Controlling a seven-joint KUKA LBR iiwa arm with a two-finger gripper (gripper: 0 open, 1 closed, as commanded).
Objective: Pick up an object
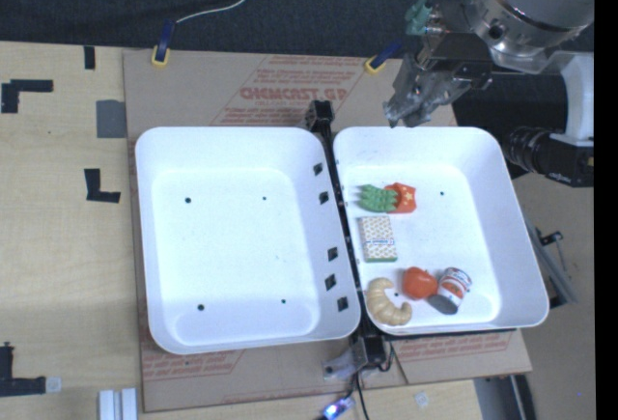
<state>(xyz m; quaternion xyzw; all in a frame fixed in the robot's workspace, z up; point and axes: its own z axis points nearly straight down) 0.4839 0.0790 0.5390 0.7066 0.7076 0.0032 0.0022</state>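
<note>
Grey and dark, the tool (404, 114) hangs over the far rim of the right bin (483, 153), nothing between its fingers; I cannot tell how far apart they are. Nearer the camera than the tool, inside that bin, lie a green-and-red toy (388, 199), a small box (378, 238), a croissant (388, 302), a tomato (418, 283) and a can (452, 288). Leftward sits the left bin (154, 215).

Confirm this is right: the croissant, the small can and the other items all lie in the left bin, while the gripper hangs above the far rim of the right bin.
Wrong bin. The camera view shows the croissant, the small can and the other items in the right bin, not the left bin. The rest holds: the gripper hangs above the right bin's far rim.
</note>
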